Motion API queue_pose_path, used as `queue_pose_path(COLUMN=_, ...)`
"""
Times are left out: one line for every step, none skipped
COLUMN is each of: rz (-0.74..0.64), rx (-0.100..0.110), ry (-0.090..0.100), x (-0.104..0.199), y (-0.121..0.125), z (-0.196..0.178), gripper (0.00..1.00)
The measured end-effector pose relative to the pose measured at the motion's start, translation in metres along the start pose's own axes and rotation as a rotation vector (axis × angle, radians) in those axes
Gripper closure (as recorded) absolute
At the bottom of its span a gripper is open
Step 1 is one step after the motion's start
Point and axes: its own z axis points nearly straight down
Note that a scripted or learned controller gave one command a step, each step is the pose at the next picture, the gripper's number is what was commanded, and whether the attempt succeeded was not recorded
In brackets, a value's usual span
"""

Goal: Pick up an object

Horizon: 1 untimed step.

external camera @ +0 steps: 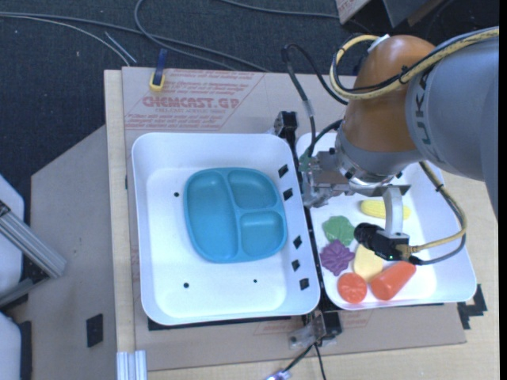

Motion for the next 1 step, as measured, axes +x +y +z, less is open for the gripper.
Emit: queue_pose_path(rz=-0.001, rx=0.001, ry=0.000, x=0.0477, y=-0.0008, z=-0.0084, gripper=1.00)
